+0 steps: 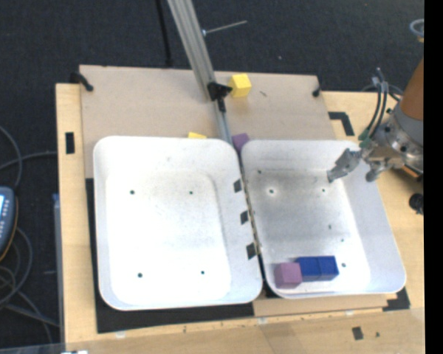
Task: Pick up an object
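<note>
The gripper point(356, 167) is hovering with fingers spread apart and holding nothing over the right bin's point(380, 223) far right edge. A blue block point(317, 267) and purple block point(287, 274) are sitting touching at the near wall, well apart from it. A yellow block point(241, 85) is lying on the bench beyond the bins.

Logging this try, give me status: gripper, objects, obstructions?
Gripper over right bin's far right edge, nothing held. Blue block and purple block touching, near edge. Nothing in the way.

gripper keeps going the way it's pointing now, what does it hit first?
Probably the bare floor of the right bin. The gripper angles down-left over its upper right part; the blue block and purple block sit well off that line. Depth unclear.
</note>
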Robot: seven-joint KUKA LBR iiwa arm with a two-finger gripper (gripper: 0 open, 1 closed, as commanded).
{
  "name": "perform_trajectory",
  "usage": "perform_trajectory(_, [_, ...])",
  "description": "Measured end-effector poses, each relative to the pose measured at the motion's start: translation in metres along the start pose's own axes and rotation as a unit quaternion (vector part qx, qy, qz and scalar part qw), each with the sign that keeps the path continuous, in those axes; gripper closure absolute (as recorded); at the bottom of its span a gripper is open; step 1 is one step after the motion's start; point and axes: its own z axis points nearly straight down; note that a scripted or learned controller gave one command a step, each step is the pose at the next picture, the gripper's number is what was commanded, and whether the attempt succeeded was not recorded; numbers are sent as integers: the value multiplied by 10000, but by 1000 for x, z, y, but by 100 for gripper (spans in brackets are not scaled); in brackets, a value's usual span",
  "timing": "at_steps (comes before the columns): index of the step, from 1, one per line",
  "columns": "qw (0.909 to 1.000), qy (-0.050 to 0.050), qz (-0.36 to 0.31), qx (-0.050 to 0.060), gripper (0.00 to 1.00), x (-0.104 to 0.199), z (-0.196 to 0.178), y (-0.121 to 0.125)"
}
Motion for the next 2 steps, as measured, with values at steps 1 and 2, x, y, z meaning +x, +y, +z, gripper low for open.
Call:
perform_trajectory(1, [10000, 7, -4, 1, 0, 22, 34, 48])
perform_trajectory(2, [10000, -2, 25, -33, 0, 23, -33, 16])
